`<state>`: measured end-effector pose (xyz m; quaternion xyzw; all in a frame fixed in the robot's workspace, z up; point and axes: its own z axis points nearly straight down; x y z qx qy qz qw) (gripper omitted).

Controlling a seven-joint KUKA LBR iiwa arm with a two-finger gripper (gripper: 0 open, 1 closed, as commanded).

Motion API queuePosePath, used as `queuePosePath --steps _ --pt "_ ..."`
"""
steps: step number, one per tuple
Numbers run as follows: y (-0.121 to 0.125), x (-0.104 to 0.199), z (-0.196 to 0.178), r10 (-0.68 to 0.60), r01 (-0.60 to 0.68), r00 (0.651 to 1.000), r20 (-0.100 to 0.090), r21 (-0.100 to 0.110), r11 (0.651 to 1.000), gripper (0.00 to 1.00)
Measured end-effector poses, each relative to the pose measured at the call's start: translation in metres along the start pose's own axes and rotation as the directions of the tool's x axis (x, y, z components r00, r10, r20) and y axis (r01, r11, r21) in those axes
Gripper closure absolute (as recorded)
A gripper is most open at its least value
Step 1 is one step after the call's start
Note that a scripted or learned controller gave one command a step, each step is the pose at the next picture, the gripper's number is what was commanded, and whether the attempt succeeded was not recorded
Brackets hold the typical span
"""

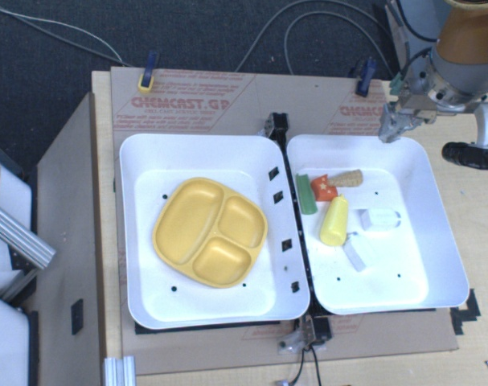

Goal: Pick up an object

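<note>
Above the right bin's [436, 185] far rim, the jaws [391, 129] hang downward.

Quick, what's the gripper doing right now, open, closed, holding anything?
Gripper: cannot be told. It hangs over the far rim of the right bin, with nothing visible in it.

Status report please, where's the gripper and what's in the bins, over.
Gripper above right bin's far rim, holding nothing. Yellow rounded block, green bar, red piece lie untouched in that bin. Yellow divided plate in left bin.
</note>
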<state>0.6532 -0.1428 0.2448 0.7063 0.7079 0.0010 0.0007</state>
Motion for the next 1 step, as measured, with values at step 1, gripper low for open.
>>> queuePosePath --steps 1 --pt "-0.0252 -0.0062 -0.0513 0.003 -0.003 1.000 0.002 -0.003 1.000 1.00"
